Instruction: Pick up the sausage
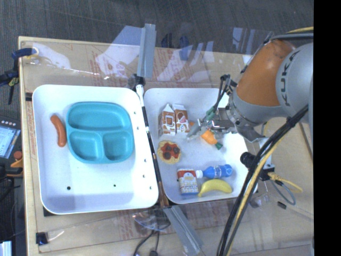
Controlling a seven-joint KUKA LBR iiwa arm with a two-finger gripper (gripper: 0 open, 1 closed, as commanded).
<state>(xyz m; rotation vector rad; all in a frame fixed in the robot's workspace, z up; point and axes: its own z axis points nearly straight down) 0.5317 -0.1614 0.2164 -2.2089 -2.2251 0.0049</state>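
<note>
The sausage, orange-red and slim, lies lengthwise in the left bin, between its left wall and the blue divided tray. My gripper hangs over the upper middle of the right bin, far to the right of the sausage. It sits right beside a small orange carrot-like piece. The arm's wrist hides how the gripper meets that piece.
The right bin holds two small milk cartons, a round fruit tart, a small can, a blue-capped bottle and a banana. A raised divider separates the bins. Cables hang near the right bin's edge.
</note>
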